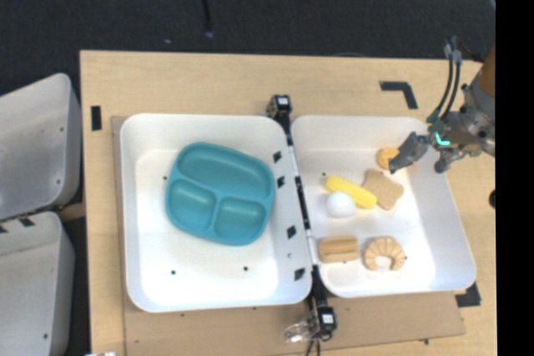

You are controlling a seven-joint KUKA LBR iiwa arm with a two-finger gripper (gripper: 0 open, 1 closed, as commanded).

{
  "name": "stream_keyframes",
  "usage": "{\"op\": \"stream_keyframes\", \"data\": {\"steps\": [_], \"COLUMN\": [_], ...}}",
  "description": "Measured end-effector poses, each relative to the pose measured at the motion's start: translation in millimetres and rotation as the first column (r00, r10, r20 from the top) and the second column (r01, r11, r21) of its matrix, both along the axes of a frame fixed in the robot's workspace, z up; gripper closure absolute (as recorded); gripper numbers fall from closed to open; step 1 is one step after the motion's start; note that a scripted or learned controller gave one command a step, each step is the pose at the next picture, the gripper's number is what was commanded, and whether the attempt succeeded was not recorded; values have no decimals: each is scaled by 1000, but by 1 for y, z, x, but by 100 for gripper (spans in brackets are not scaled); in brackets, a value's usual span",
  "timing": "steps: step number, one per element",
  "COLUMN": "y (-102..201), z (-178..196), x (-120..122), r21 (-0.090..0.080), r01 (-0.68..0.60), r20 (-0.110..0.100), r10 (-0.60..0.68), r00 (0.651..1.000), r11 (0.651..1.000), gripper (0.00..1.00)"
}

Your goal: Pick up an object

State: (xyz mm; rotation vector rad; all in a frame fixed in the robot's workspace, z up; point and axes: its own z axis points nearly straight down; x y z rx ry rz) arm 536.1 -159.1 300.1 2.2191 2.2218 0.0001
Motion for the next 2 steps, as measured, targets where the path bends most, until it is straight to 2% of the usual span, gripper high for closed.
{"op": "stream_keyframes", "data": {"steps": [1, 2], "y": [0, 3], "z": [0, -43], "x": [0, 1], "r21": [0, 0], "r01": [0, 2], "r20": [1, -3], "r10": [0, -2], "r00": [1000, 1000], "r11": [1000, 1000], "gripper": [0, 0]}}
